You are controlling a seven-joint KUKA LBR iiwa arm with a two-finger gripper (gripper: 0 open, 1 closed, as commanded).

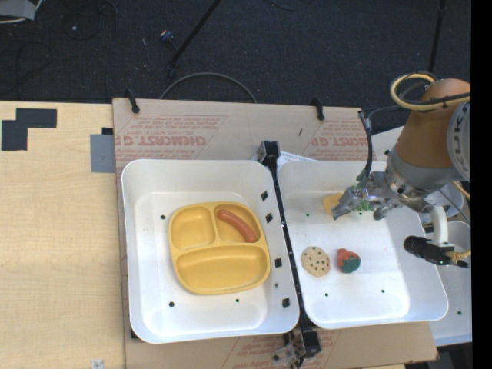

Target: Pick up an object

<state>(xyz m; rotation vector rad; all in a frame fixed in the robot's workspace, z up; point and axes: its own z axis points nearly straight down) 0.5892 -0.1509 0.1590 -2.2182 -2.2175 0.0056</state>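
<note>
In the right bin (384, 302) lie a round speckled cookie (314, 260) and a small red and green toy fruit (349, 260), close together near the middle. A small yellow piece (331, 203) lies toward the bin's back, partly hidden by the gripper. My gripper (360, 204) hangs low over the back part of the right bin, right beside that yellow piece and above the cookie and fruit in the view. I see nothing clearly held by it.
The left bin (146, 283) holds a yellow compartment tray (219, 267) with a toy sausage (237, 224) in its upper right compartment. A black divider (281, 237) separates the bins. The grey and orange arm (427, 141) enters from the right.
</note>
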